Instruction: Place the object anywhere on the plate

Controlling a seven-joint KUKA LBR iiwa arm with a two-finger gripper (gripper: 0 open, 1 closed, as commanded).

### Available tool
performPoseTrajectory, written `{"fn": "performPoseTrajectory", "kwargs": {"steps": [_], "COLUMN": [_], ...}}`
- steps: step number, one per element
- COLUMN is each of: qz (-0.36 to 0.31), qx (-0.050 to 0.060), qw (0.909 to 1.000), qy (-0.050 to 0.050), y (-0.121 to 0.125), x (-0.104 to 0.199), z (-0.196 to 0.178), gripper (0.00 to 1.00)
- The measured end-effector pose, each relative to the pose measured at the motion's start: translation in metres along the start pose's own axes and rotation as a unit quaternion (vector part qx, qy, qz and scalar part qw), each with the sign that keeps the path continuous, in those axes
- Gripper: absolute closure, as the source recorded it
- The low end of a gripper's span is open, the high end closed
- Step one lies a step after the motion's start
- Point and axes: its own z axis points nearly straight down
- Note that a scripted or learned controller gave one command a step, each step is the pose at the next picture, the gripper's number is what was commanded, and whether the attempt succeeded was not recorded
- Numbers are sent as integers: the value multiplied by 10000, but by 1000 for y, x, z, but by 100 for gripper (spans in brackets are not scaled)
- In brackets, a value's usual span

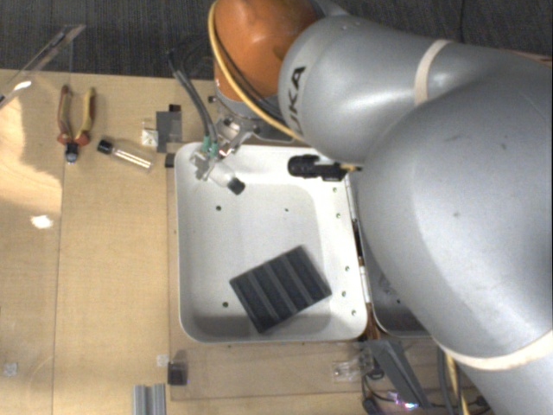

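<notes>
Camera view: the claw [218,164] hangs over the far-left corner of the white bin [194,318] — open or closed, I cannot tell. The black ribbed slab [281,288] lies flat by the near wall, well apart from the claw.

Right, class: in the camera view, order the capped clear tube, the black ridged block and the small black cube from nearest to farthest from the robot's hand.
1. The capped clear tube, on the bench left of the hand.
2. The black ridged block, low in the white bin.
3. The small black cube, on the bench below that bin.
</notes>
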Motion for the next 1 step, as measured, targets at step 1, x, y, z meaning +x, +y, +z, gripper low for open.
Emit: {"fn": "performPoseTrajectory", "kwargs": {"steps": [1], "qz": [-27], "qx": [-26], "qw": [10000], "qy": [-20], "y": [2], "x": [0], "z": [-12], "gripper": [100]}}
